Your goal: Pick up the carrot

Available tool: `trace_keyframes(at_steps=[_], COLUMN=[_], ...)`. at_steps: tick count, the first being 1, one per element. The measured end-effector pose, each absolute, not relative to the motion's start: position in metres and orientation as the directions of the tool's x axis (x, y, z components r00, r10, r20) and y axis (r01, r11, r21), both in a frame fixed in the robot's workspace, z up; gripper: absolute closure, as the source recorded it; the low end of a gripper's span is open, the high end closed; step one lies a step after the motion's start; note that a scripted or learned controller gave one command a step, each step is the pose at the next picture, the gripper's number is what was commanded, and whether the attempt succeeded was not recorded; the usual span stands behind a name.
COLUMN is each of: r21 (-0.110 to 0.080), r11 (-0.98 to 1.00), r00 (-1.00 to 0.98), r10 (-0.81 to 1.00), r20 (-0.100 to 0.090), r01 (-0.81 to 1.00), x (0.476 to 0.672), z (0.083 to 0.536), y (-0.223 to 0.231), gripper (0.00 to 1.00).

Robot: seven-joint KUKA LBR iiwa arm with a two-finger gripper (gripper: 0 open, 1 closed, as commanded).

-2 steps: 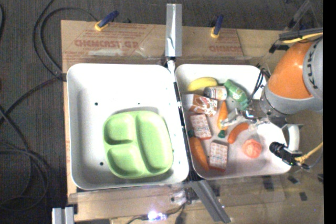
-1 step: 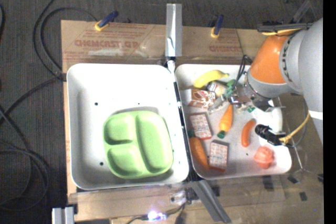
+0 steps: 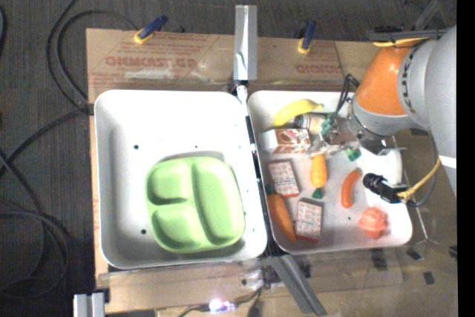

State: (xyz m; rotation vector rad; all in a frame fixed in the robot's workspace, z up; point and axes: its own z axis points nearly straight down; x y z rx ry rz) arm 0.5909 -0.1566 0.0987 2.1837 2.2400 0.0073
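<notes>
**A:** ok, overhead camera view: where's the carrot? I count a few orange things in the right bin (image 3: 404,234).

**B:** carrot (image 3: 281,216) is the fat orange one lying along that bin's left wall, down near the front corner, tilted a bit. Just right of it, touching or close to it, there's a small printed box (image 3: 309,220), and another one (image 3: 283,177) just above it.

**A:** and the hand?

**B:** the hand (image 3: 335,131) hangs over the back half of the same bin, well apart from the carrot. It's a jumble of metal there next to the banana (image 3: 295,111), so honestly I can't tell what it's doing, and I see nothing clearly in it.

**A:** other stuff?

**B:** an orange-yellow veggie with a green tip (image 3: 318,173) up and right of the carrot, an orange pepper-ish thing (image 3: 347,189) further right, a red tomato-looking one (image 3: 372,221) near the far front corner. The left bin (image 3: 119,130) holds a green divided tray (image 3: 194,204).
</notes>
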Motion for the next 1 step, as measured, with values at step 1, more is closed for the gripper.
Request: trace_keyframes(at_steps=[1], r21=[-0.004], r11=[-0.119], r00=[0.119], r10=[0.993], r20=[-0.004], r01=[0.993], x=[0.6008], z=[0.1963], y=[-0.1202], gripper=[1.0])
